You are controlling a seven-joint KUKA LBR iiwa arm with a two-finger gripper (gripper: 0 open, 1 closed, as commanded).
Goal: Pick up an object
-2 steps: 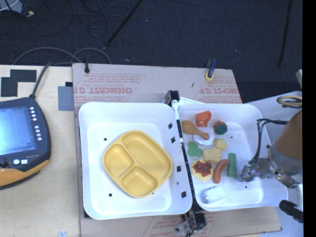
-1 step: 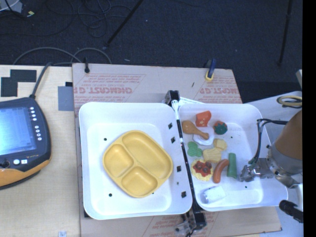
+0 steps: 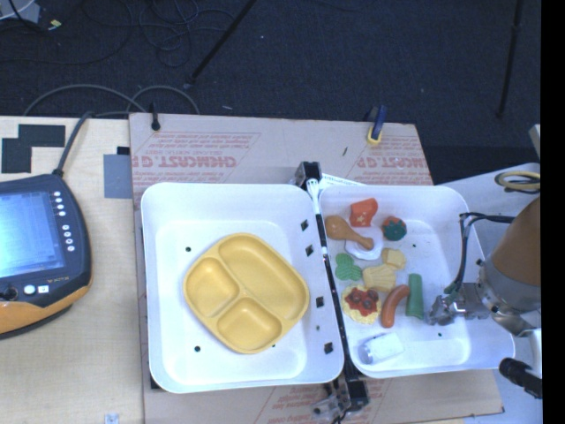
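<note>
The right white bin point(image 3: 446, 208) holds several toy foods: a brown drumstick point(image 3: 344, 230), a red piece point(image 3: 363, 211), a green and red round piece point(image 3: 394, 229), yellow cheese pieces point(image 3: 383, 276), a pizza slice point(image 3: 361, 303), an orange sausage point(image 3: 394, 306), a green stick point(image 3: 414, 295) and a white block point(image 3: 382, 347). My gripper point(image 3: 442, 311) is low inside this bin near its right side, just right of the green stick. Nothing is visibly held in it. The grey arm point(image 3: 519, 268) comes in from the right edge.
The left white bin point(image 3: 168, 228) carries a yellow divided plate point(image 3: 244, 291). A black divider point(image 3: 323, 272) runs between the bins. A tablet controller point(image 3: 35, 246) lies on the bench at the far left. Cables hang over the right bin's right rim point(image 3: 463, 237).
</note>
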